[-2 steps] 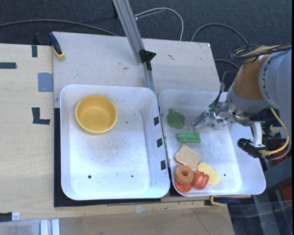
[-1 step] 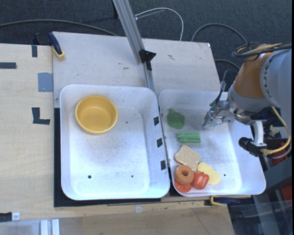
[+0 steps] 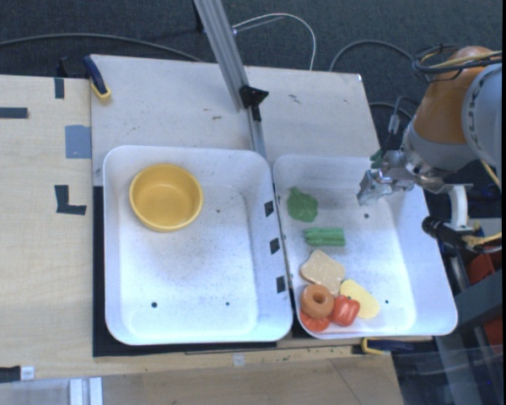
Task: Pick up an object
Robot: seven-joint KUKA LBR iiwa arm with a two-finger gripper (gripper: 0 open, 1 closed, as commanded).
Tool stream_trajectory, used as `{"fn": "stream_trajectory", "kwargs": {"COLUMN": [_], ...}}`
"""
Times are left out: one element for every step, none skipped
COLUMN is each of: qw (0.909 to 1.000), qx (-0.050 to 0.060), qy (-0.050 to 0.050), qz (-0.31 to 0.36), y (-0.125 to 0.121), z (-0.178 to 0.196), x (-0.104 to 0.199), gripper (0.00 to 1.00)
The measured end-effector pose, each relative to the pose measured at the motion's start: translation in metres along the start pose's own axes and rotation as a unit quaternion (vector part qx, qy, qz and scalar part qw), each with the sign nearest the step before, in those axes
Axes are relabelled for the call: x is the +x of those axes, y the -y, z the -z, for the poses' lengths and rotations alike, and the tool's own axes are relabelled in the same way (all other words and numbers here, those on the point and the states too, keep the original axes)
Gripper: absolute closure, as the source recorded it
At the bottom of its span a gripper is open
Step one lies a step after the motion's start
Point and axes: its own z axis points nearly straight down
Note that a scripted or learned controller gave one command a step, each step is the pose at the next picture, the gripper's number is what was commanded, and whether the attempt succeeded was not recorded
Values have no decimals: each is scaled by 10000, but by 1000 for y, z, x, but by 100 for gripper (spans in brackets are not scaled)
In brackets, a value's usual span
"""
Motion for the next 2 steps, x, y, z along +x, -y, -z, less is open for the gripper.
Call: {"fn": "stream_trajectory", "kwargs": {"qw": [10000,10000], "qx": [-5,-4], "qy": [5,3], "qz": [-6,-2], "y": [-2,-4], "z": [62,107], "x": [-5,-4], "gripper": [100,100]}}
